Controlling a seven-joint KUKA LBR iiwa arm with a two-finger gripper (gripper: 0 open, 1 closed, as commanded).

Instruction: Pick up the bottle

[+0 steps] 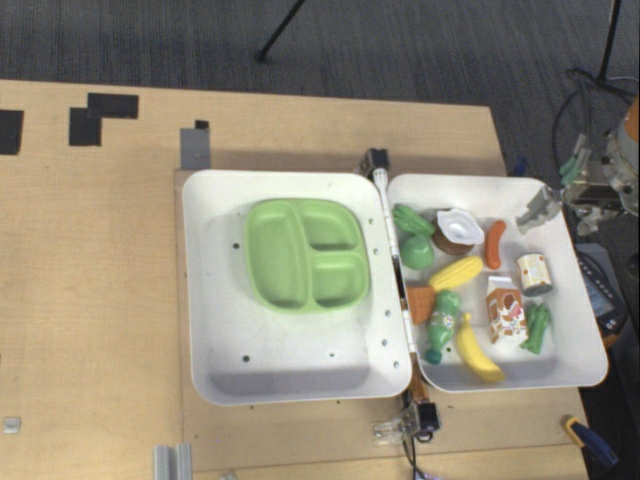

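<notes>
Green bottle [441, 325] lying in the right bin [585, 368], near its left wall, just beside the banana [476, 350] and below the corn cob [455, 272]. Gripper [545, 208] poised over the right bin's upper right corner, well apart from the bottle; fingers too small and blurred to tell whether spread or closed, nothing seen between them. Green divided plate [305, 255] resting in the left bin [215, 298]. Carton [506, 314] and small can [534, 273] toward the right bin's right side.
</notes>
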